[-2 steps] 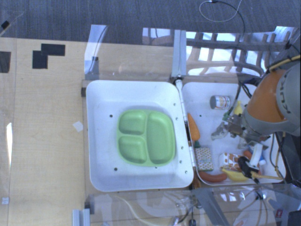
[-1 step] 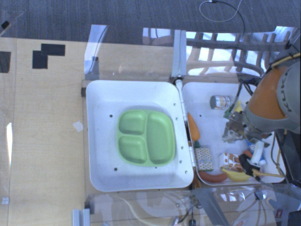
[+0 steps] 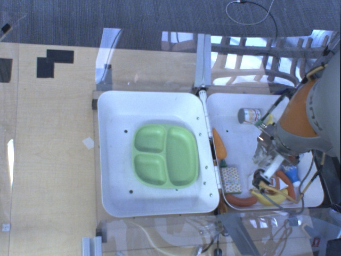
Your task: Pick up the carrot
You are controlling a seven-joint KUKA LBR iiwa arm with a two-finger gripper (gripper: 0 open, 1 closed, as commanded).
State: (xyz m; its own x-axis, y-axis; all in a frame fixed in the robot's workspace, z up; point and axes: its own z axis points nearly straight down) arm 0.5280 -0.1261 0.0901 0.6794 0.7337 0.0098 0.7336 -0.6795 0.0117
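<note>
The carrot [image 3: 218,144] is orange with a green end. It lies along the left wall of the right bin [image 3: 234,103], pointing towards the back. My gripper [image 3: 262,157] hangs low over the right half of that bin, well to the right of the carrot and apart from it. Nothing shows between it and the carrot but bare bin floor. The grey arm with its orange band [image 3: 296,117] comes in from the right above it.
A green divided plate [image 3: 164,154] lies in the left bin [image 3: 114,143]. The right bin also holds a small can [image 3: 249,114] at the back, a checkered packet [image 3: 230,179], a red sausage [image 3: 241,200], a banana [image 3: 269,197] and orange and blue items [image 3: 288,176] at the front right.
</note>
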